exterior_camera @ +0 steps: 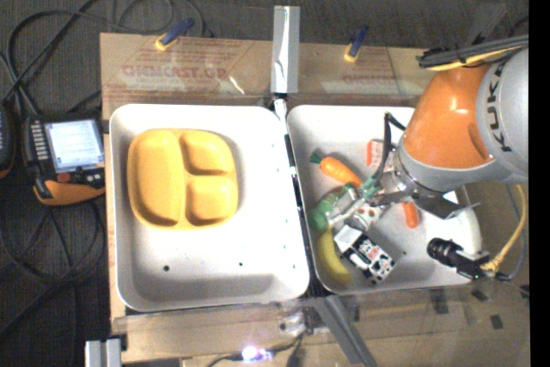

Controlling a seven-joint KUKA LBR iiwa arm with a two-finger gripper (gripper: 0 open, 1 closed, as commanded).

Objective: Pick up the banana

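Jaws' state cannot be told; gripper [361, 229] hangs low in the right bin [447, 266] (banana [331, 258] just left of it).

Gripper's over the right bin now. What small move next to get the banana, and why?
Probably shift the gripper slightly toward the bin's left wall and down. The banana lies along the near-left of the right bin, partly under the gripper body, with the carrot farther up.

We see the banana [331, 260], yellow and curved, lying flat in the right bin [344, 123] near its front left corner, along the left wall. Its upper end seems partly covered by the gripper [354, 215].
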